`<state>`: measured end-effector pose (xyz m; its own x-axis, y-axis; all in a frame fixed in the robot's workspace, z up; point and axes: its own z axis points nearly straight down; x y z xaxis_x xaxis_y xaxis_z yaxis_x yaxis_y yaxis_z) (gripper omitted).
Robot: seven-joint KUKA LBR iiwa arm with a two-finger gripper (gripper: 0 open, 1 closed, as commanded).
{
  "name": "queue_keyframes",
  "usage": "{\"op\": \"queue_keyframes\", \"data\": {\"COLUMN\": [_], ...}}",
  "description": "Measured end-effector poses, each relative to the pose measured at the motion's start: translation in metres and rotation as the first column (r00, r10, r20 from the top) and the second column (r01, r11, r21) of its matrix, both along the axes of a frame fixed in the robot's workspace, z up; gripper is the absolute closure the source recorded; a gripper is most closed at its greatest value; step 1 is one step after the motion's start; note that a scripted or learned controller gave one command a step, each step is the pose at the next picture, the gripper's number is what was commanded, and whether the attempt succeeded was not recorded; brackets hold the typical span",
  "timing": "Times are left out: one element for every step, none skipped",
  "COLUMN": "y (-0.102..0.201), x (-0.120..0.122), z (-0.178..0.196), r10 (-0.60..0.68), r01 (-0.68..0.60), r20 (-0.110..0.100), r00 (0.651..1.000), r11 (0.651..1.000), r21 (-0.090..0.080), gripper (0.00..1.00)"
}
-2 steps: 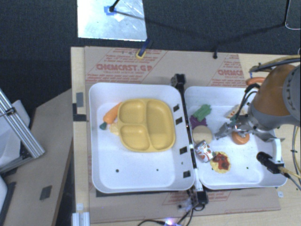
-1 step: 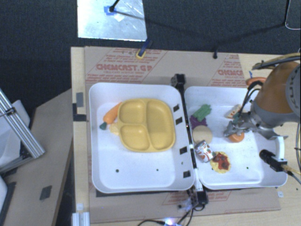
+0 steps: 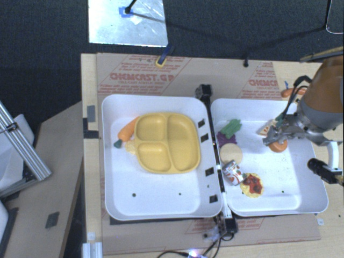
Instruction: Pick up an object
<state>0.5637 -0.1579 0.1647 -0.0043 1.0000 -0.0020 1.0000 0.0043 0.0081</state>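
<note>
Looking down at a slant on a pale wooden bench (image 3: 64,160) topped with a brown board printed in red lettering (image 3: 140,75), dark blue carpet (image 3: 43,47) all around it. Up at the top, a shiny square metal sheet (image 3: 115,20) lying on that carpet, a scrap of blue tape on it. At the far left edge, a silver aluminium frame rail (image 3: 21,149), cut off by the border. On the board, two shallow white bins side by side: the left white bin (image 3: 161,208) carrying a yellow plastic divided plate (image 3: 164,142) with an orange toy carrot (image 3: 127,129) tucked against its left rim; the right white bin (image 3: 290,198) busier. Over there, a green toy piece (image 3: 231,127) touching a small purple piece (image 3: 226,139), below them a beige round disc (image 3: 231,155), then a small red-and-white can (image 3: 233,172) on its side, just beside a yellow-and-red pizza-like piece (image 3: 252,185). Now to the action: a small orange round toy piece (image 3: 278,147), smooth and flattish, in the upper right part of the right bin, well apart from the other toys. Right above it, the dark two-finger gripper (image 3: 277,134), reaching in on the grey arm with the orange band (image 3: 322,101) from the right. Touching the orange piece or merely hovering over it? Impossible to say. Width of the gripper's opening: cannot tell, too dark and cluttered at the tip. Just beside the tip, a tan wedge-like scrap (image 3: 267,128), too small to identify. Top of the orange piece partly covered by the gripper.
</note>
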Motion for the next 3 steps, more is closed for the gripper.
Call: {"op": "queue_keyframes", "data": {"y": [0.0,0.051,0.102], "x": [0.002,-0.022,-0.04], "z": [0.054,0.05,0.063], "r10": [0.0,0.004,0.005], "r01": [0.0,-0.004,-0.005], "r20": [0.0,-0.008,-0.007], "r00": [1.0,1.0,1.0], "r11": [1.0,1.0,1.0], "r21": [0.0,0.004,0.005], "gripper": [1.0,1.0,1.0]}}
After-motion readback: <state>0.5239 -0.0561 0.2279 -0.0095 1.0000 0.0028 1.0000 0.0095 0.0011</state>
